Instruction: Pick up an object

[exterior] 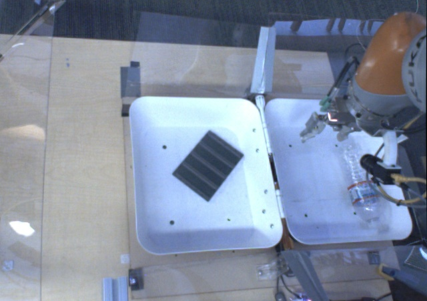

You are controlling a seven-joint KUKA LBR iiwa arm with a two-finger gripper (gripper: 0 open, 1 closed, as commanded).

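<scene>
While the pincer (327, 126) hovers, the bottle (360, 186) lies below-right, apart.

no readable txt anywhere. bottle (360, 189) in the right bin has a blue/red label, but the print's too small & blurry to make out. no nos. or signs.

Count from my feed: two white bins, left (143, 159) and right (293, 179). One dark ribbed pad (208, 165). One clear plastic bottle (360, 189). One arm (393, 59), one gripper (327, 126).
</scene>
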